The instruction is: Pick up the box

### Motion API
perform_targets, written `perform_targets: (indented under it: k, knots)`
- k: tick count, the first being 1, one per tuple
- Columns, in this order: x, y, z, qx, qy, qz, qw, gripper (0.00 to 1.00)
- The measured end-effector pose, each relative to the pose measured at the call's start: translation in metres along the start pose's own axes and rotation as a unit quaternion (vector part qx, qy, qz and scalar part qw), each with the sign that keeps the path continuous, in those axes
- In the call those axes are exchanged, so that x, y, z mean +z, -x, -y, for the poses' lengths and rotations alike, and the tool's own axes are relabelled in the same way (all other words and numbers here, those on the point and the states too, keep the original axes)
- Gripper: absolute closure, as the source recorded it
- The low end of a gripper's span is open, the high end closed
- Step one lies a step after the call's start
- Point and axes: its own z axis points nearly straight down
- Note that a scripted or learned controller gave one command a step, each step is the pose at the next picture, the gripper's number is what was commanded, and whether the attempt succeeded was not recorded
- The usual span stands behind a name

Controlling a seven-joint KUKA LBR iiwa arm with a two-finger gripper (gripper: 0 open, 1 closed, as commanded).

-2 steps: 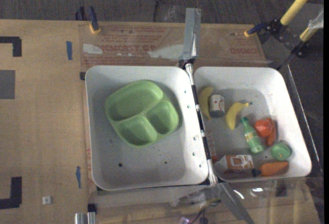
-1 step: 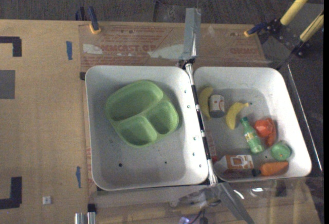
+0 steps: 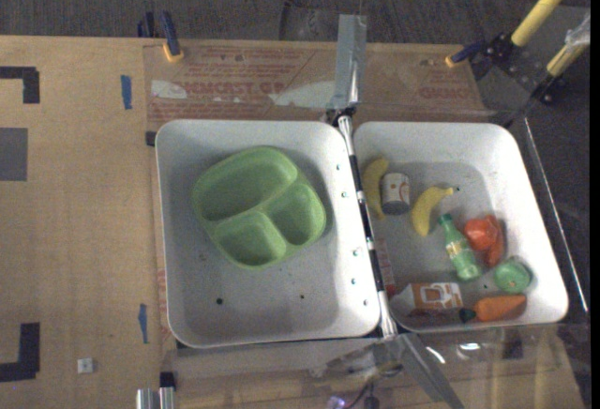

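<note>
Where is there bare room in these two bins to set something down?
Left bin: bare floor in front of the green divided plate, toward the near rim. Right bin: a bare strip along the far wall, behind the bananas. Its near half is crowded: bottle, orange box and carrot.

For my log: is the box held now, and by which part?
Nothing is held. The box lies flat in the right bin, next to the carrot.

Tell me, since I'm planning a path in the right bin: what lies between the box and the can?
In the camera view, bare white bin floor lies between the box and the can; a banana sits just to the right of that stretch.
</note>
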Motion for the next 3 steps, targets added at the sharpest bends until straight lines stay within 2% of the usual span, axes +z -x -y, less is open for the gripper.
perform_targets:
  k: [1,2,3]
  knots:
    - [-0.011,-0.001,-0.001,-0.001,0.003,0.001,1.0000,1.00]
    - [-0.011,-0.002,0.000,-0.002,0.002,0.001,1.0000,0.00]
    - [-0.022,-0.003,-0.001,-0.003,0.005,0.001,1.0000,1.00]
